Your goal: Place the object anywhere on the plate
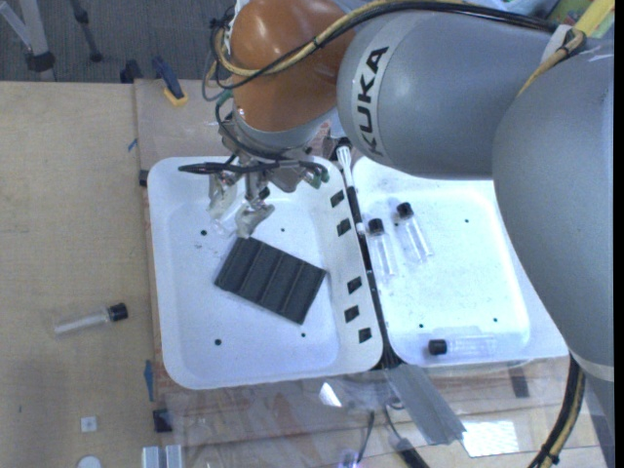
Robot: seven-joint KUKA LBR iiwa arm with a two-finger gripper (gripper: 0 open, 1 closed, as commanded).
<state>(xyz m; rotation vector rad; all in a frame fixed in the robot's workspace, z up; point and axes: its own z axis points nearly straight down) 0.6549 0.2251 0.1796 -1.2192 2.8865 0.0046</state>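
Note:
A dark ridged rectangular plate (270, 279) lies flat and askew in the middle of the left bin (185, 359). My gripper (239, 209) hangs over the left bin's back part, just above and behind the plate's upper left corner, under the orange band of the wrist. Three clear vials with black caps lie in the right bin (507, 261): one (378, 246) next to the divider, one (411, 230) beside it, and one (460, 344) near the front edge. From this slant I cannot make out anything held in the gripper.
The big grey arm covers the upper right of the view and part of the right bin. Another capped vial (88, 318) lies on the wooden bench left of the bins. A row of black clips (353, 286) lines the divider between the bins.

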